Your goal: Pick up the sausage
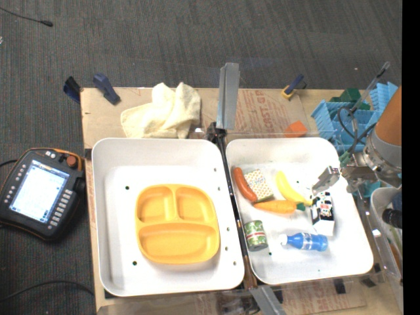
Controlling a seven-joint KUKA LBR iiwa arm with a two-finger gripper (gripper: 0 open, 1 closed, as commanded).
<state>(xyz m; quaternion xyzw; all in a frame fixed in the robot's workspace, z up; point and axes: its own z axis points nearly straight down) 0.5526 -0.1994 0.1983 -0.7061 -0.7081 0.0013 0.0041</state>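
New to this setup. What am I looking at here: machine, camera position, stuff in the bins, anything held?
One fixed camera looks down at a slant on a bench with two shallow white bins. The robot arm, grey with an orange band, reaches in from the right; its gripper hangs over the right bin, with nothing visibly held. That bin holds the sausage at its left side, a checkered block, a banana, a carrot, a green can, a blue bottle and a small carton. The left bin holds a yellow divided plate. A cloth lies behind.
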